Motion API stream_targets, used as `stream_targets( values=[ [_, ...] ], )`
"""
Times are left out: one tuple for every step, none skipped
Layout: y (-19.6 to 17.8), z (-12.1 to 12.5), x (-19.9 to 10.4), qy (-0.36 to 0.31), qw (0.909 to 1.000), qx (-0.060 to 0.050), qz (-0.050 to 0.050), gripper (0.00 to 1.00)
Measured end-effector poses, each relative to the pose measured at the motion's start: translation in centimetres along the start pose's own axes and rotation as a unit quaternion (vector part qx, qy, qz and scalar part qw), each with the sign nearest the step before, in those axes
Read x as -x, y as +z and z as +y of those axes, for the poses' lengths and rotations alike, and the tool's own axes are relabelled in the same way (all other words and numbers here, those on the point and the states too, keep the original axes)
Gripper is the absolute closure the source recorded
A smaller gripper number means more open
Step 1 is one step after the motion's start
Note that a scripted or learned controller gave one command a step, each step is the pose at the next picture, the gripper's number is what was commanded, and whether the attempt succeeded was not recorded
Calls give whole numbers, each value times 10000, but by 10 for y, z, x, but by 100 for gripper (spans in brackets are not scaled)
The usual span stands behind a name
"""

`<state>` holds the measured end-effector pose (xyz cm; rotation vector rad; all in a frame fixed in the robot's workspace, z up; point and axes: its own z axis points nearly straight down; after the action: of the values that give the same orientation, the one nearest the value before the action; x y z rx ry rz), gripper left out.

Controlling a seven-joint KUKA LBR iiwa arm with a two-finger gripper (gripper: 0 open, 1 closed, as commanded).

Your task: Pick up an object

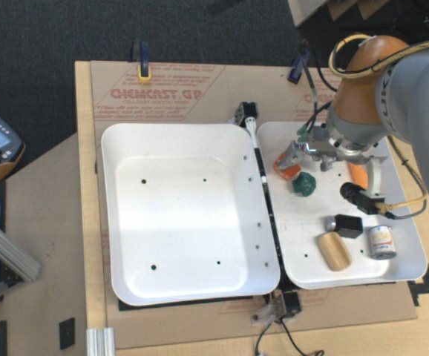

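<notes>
Nearest the lens, bench board (200,325) is showing bare cardboard along its front edge. Left bin (118,221) is lying with a wide open floor — plenty of room. Right bin (296,265) is crowding its things: tan block (334,250) near the front rim, small jar (381,242) beside it toward the right edge, black piece (347,225) between them, green lump (303,184) mid-floor, red thing (287,171) touching it. Gripper (297,153) is hanging over the red thing near the dividing edge — cannot tell how the jaws are set. Orange strip (358,175) is lying under the arm.
</notes>
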<state>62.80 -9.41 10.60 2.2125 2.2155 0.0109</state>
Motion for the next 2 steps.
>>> stream_targets(
  values=[
    [-9, 1, -1, 3, 10000, 10, 11, 100],
    [-131, 17, -102, -37, 10000, -1, 21, 100]
  ],
)
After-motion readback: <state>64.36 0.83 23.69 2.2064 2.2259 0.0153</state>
